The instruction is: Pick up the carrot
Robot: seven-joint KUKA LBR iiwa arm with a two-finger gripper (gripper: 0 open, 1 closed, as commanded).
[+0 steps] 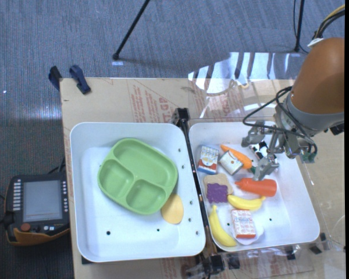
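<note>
1. Grey carpet surrounds the bench (134,97), which carries two white bins side by side
2. At centre left, the left bin (87,156) holds a green divided plate (138,176) and a yellow piece (173,209) just beside its lower right edge
3. At centre right, the right bin (296,214) holds the carrot (237,155) in its upper part, between two small cartons
4. Near the right edge, the end effector (266,168) hangs low over that bin, just right of the carrot and apart from it
5. Its fingers stand spread, gripping nothing, directly above an orange-red piece (260,186)
6. Two bananas (244,202) and another carton lie lower down
</note>
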